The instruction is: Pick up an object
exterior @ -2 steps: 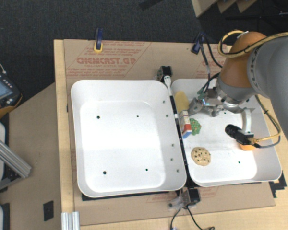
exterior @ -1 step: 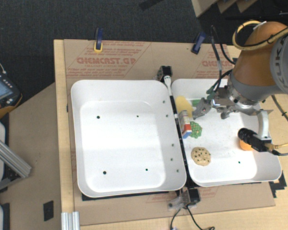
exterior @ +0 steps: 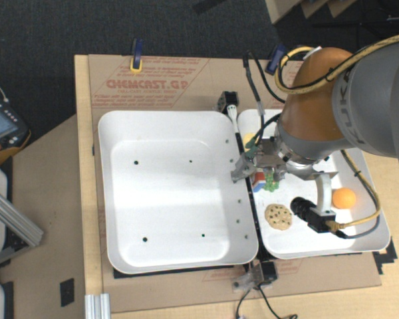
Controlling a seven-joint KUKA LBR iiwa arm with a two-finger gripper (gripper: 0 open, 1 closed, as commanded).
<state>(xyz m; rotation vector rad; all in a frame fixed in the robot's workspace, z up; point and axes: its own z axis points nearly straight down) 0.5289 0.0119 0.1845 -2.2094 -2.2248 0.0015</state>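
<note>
A cookie lies near the right bin's front edge, an orange ball farther right. Behind them the gripper hangs over the divider between bins (finger spread: cannot tell; small red-green items crowd beneath). The left bin offers open room.

1. Arm: grey, entering from the view's right and bending down toward the middle of the frame.
2. Orange band: a rounded section just above the wrist, facing the camera.
3. Wrist: grey, pointing down and slightly to the view's left.
4. Gripper: set low beneath the wrist, its metal parts angled toward the view's left; partly hidden by the wrist above.
</note>
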